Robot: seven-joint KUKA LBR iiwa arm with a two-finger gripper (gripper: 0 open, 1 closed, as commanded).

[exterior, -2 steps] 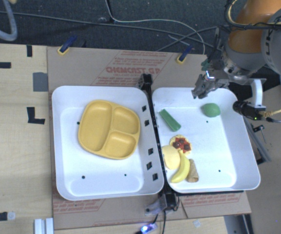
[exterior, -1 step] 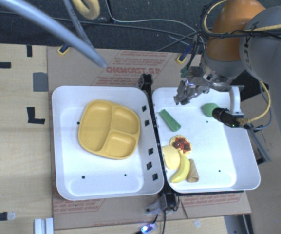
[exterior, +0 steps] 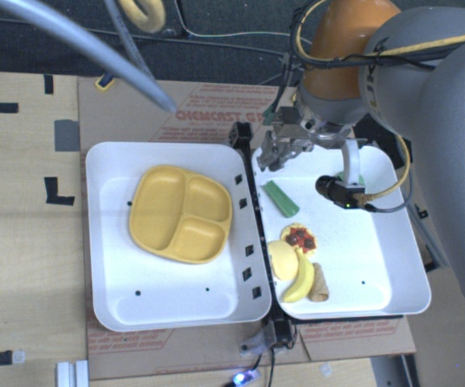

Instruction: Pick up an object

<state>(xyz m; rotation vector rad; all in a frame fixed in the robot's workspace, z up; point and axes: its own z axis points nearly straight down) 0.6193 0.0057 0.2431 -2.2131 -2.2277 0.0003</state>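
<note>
Two shallow white bins side by side on the worktop point(exterior: 22, 216), atop a cardboard sheet point(exterior: 208, 107) printed in red. In the left bin point(exterior: 107, 297): a yellow divided plate point(exterior: 180, 214) with three compartments, flat near the bin's middle, nothing on it. In the right bin point(exterior: 385, 289): a green flat bar point(exterior: 281, 198) lying at a slant near the divider, toward the far end. Nearer the front, a cluster just beside the divider: a small pizza-like round with red spots point(exterior: 301, 237), a pale yellow rounded piece point(exterior: 281, 259) touching it from below, a banana point(exterior: 300, 280) curving along that piece's right side, and a tan bread-like stick point(exterior: 319, 284) against the banana's right edge. Grey arm point(exterior: 425, 95) with an orange band point(exterior: 353, 22), reaching in from the right over the right bin's far end. Gripper point(exterior: 274, 156) low over the far left corner of the right bin, close above the green bar but apart from it, nothing seen between the fingers; spread or pressed together, cannot tell. A black cabled part point(exterior: 337, 190) hanging from the wrist over the bin's middle.
</note>
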